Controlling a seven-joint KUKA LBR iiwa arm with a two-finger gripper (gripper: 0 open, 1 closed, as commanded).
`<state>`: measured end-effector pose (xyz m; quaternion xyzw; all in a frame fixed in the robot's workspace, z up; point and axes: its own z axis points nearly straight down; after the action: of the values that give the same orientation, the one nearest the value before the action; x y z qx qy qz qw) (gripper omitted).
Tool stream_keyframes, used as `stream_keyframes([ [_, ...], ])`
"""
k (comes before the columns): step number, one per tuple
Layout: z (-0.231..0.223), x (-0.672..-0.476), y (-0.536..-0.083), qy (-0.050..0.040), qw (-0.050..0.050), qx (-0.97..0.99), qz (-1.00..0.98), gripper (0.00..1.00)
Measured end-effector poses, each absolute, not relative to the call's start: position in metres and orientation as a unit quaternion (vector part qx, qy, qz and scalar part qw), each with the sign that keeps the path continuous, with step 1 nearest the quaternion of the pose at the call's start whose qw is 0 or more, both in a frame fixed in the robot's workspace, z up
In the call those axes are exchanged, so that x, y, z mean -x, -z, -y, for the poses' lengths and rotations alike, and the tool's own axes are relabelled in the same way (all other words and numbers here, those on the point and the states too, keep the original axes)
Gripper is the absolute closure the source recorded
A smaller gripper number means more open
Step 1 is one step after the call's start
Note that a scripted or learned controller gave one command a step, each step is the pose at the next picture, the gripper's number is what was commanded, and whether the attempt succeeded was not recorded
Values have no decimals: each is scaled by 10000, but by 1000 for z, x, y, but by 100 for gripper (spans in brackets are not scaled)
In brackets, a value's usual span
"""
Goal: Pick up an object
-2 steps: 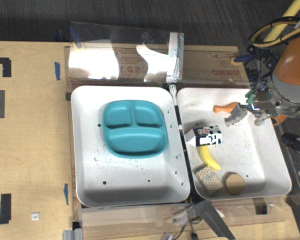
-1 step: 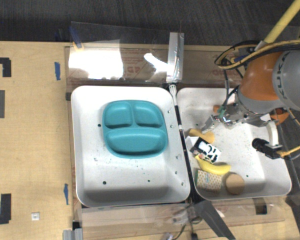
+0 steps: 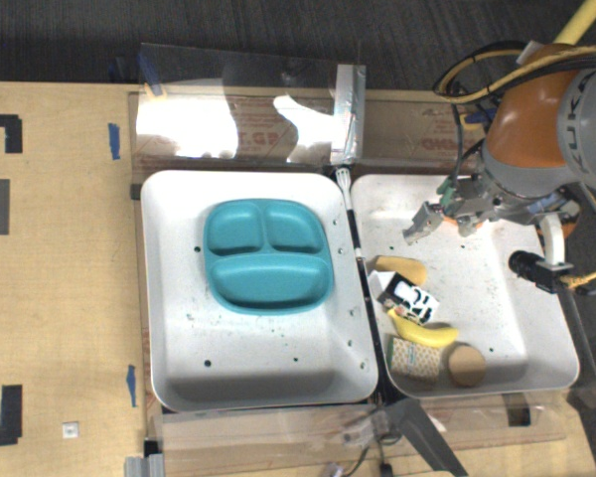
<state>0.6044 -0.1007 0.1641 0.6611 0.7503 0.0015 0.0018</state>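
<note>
Gripper [image 3: 439, 217] hung over the upper part of the right bin [image 3: 536, 366], carried in by the arm [image 3: 541, 132] from the far side. One grey finger showed, pointing toward the left bin [image 3: 169, 266]; whether the jaws stood wide or narrow could not be told, and nothing was seen between them.

The things to pick from lay in a close heap against the right bin's wall nearest the left bin, below the gripper and apart from it. At the heap's top was a yellow piece [image 3: 402, 266]. Just under it sat a small black-and-white item [image 3: 409, 299], touching a banana [image 3: 427, 334]. Below that lay a speckled block [image 3: 414, 359] with a brown round [image 3: 467, 365] beside it, near the bin's lower rim. The left bin held a teal tray [image 3: 268, 253], not a likely target from this pose.

Judged from this, the step in hand was the approach. To do it well, the gripper would need to shift down the bin toward the heap and settle on one thing, not the crowd. The brown round looked the safest choice, since it sat at the heap's outer edge with free floor on one side. The yellow piece lay nearest, but close to the wall, which could block a finger.
</note>
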Motion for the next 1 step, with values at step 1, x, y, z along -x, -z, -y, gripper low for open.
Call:
stream_keyframes([
  [1,86,-592,-183,4,2,-7540,-6568,0],
])
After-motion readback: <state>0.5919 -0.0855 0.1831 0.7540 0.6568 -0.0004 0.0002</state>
